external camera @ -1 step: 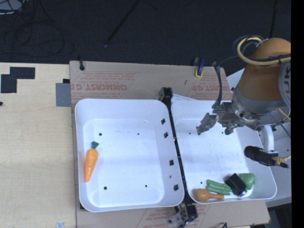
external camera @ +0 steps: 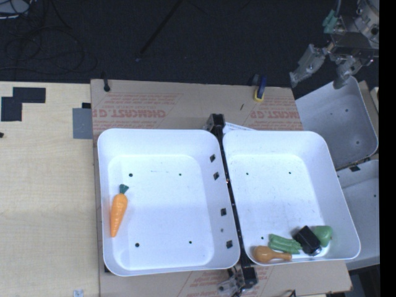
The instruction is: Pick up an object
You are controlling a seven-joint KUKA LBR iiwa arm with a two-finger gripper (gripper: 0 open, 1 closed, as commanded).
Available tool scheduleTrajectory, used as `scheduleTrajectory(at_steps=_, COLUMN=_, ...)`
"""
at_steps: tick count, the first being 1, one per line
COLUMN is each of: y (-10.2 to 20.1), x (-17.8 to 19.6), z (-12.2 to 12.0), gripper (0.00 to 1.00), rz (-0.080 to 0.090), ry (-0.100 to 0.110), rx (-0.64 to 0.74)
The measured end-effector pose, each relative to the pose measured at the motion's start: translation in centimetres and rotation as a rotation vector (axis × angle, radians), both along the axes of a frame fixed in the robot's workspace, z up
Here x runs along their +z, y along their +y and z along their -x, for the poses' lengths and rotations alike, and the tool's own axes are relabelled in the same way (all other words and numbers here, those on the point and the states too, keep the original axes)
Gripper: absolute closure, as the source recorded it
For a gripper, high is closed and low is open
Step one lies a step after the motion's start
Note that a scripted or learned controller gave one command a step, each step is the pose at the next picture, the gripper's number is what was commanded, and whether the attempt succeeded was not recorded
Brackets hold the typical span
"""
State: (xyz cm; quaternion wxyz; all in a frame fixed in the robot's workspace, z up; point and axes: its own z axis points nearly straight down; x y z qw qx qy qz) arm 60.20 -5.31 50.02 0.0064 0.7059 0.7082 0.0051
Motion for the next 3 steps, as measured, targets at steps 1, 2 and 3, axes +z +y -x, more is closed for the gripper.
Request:
scheduleTrajectory(at_steps=1, y=-15.9, x=3.0, z=0.7, gripper=0.0, rz=0.005, ry=0.016, rx=-0.017)
scheduleTrajectory(at_steps=2, y=-6.3, x=3.8, z=1.1, gripper=0.0, rz=-0.004, ry=0.019, rx=0.004)
scheduleTrajectory(at_steps=3, y=8.7, x=3.6, z=1.4, gripper=0.0, rz=-0.006, ry=0.022, rx=0.014)
